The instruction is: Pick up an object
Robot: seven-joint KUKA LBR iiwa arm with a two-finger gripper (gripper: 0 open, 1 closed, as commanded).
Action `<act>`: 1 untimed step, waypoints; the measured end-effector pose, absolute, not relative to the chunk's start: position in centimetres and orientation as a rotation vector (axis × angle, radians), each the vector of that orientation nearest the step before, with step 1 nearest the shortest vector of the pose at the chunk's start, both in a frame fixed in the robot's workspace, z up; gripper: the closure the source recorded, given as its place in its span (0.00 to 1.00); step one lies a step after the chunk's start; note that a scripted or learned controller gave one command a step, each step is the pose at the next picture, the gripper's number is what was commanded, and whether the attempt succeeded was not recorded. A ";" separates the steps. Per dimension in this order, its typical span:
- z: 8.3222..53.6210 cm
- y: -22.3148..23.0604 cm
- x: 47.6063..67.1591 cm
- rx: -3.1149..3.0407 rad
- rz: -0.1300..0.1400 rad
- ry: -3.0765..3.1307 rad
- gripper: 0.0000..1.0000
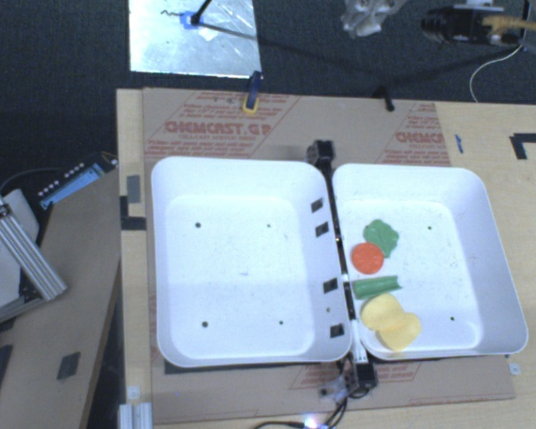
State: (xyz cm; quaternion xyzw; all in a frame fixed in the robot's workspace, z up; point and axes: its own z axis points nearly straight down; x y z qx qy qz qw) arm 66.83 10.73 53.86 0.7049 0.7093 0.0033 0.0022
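Up at the top edge hangs the pale two-finger gripper [372, 12], well clear of both shallow white bins, over dark floor; whether its fingers are apart or together cannot be told; below, a tan bench [491, 141] carries the left bin [174, 195] and right bin [482, 231]; five pieces cluster by the right bin's left wall: green leafy lump [381, 235], orange-red disc [368, 258], green pod [376, 285], two yellow lumps [389, 322].
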 end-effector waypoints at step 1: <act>53.5 5.1 66.9 2.223 0.000 2.216 1.00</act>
